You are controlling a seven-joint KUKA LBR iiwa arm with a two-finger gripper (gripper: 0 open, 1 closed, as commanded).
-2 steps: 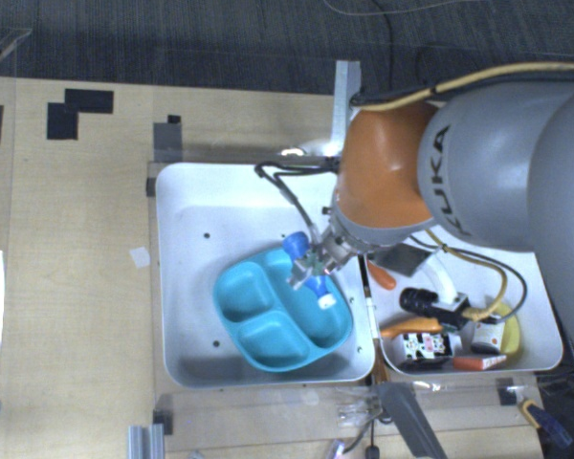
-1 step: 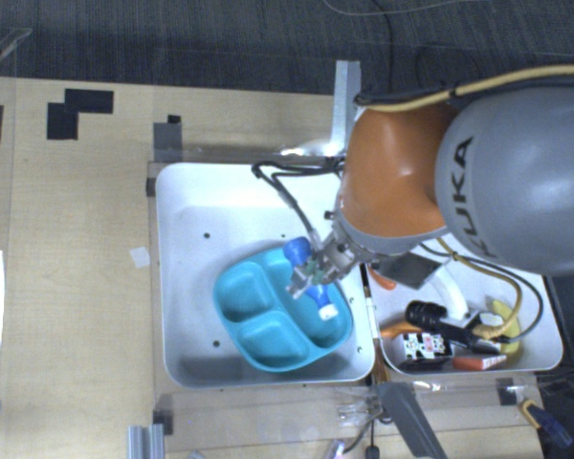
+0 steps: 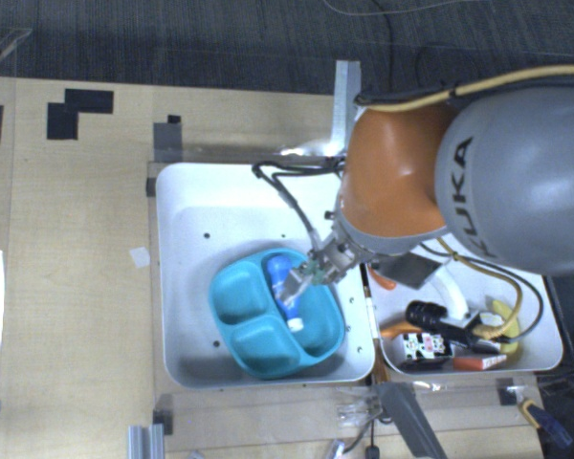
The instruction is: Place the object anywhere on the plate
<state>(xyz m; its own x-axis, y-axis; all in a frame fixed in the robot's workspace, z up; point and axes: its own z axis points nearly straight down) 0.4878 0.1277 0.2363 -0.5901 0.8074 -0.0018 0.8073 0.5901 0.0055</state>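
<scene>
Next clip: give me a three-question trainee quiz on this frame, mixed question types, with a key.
1. True or false: the blue plate lies in the left bin.
2. The gripper is above: A) the plate, B) the right bin, C) the bench.
3. Fill in: the plate has ___ compartments.

Key: 1 true; 2 A; 3 three.

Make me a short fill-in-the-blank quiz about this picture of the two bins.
1. The divided plate is coloured ____.
2. The plate lies in the ____ white bin of this view.
3. The tool hangs over the plate's ____ compartment.
4. The band above the wrist is ____.

Missing words: blue; left; right-hand; orange
</scene>
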